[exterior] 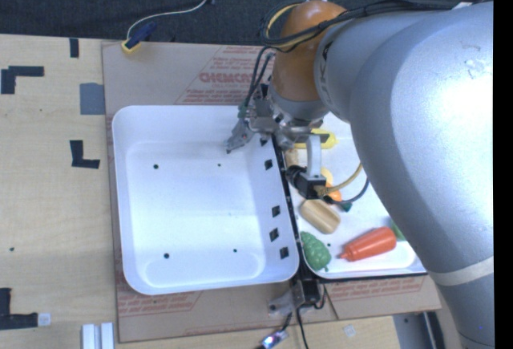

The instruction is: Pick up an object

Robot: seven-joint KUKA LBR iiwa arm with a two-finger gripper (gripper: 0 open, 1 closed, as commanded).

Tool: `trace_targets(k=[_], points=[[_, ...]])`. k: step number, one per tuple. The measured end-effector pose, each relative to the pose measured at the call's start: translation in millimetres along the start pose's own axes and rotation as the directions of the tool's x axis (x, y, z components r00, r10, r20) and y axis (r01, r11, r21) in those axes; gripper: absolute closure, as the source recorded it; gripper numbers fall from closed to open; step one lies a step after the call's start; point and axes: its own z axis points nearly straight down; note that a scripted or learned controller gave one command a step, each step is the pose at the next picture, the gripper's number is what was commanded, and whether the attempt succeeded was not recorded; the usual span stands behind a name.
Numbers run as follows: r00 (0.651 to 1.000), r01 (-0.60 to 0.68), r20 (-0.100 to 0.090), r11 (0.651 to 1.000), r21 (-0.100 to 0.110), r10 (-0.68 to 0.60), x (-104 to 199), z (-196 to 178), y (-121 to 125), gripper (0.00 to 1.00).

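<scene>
Grey KUKA arm (417, 99) reaching in from the right, filling much of the right side. Orange band (300, 50) above the wrist, toward the far edge of the bins, with black cables looped over it. Gripper (236, 140) pointing left and slightly near, poised over the far right corner of the left bin (128, 179), just left of the seam between the two bins. Spread or pressed together: impossible to tell at this angle and size. Anything pinched there: likewise unclear.

Things to pick lying in the right bin (405, 263), partly hidden by the arm. Orange toy carrot (370, 244) near the front rim, tip pointing left. Green leafy toy vegetable (315, 251) just left of the carrot, against the bin's left wall. Tan bread-like piece (319, 216) a little farther back, near both. Yellow item (322, 139) farther still, tucked under the wrist, shape not clear.

Both bins resting on a cardboard sheet (216, 79) with red print. Blue and yellow connector (138, 34) on a white cable at the sheet's far left corner. Black tape marks (78, 155) on the wooden bench to the left.
</scene>
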Motion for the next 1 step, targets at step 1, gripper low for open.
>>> trace_targets(k=[1], points=[[1.0, 0.002, 0.003, 1.0, -0.003, -0.002, 2.5, -0.1, 3.4, 0.0]])
